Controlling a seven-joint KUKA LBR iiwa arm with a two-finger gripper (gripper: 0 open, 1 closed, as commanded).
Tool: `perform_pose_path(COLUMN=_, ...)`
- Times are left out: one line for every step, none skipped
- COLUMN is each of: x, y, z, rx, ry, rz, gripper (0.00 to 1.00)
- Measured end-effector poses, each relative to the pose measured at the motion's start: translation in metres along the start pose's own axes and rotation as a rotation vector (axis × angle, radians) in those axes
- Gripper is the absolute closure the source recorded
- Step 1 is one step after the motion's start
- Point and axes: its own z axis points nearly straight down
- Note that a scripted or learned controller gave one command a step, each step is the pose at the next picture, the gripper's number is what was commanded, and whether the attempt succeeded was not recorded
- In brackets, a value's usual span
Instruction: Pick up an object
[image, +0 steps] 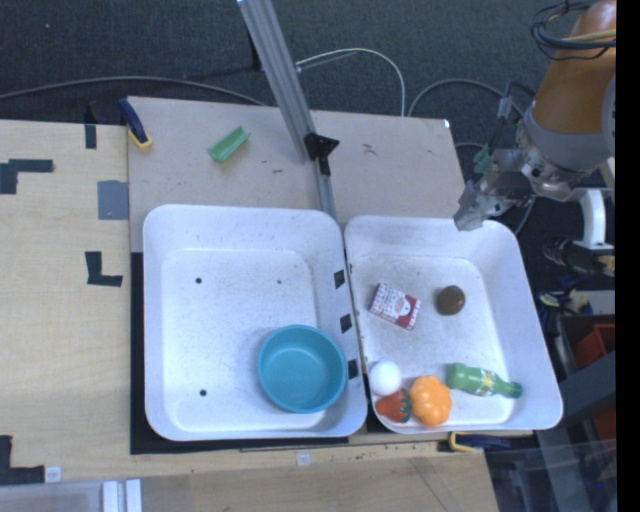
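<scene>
Pale wooden table (60, 330) across the frame, dark floor beyond at the top. Two white bins side by side at the centre: left bin (152, 300), right bin (527, 300), rims touching in the middle.

In the left bin, lower right part: blue bowl (300, 368), upright.

In the right bin, near its middle: red carton (394, 305), with a brown ball (451, 299) just beside it to the right, apart. Along the bin's lower edge: white ball (385, 377), a small red thing (392, 406) just below it, orange pepper (431, 399) touching that red thing, and green bottle (482, 381) lying on its side to the right.

On the table above the bins: green block (228, 144) upper left of centre, blue and yellow clamp (135, 123) further left, grey pole (290, 90) slanting down to the gap between the bins.

Upper right of the frame: arm (572, 100), with the hand (470, 215) over the right bin's upper right corner, well apart from every object. Nothing gripped; whether spread or closed, cannot tell.
</scene>
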Motion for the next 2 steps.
perform_pose_path(x=0.059, y=-0.019, z=0.009, rx=0.002, ry=0.002, rz=-0.005, gripper=1.00)
perform_pose_path(x=0.109, y=-0.037, z=0.010, rx=0.003, ry=0.002, rz=-0.005, gripper=1.00)
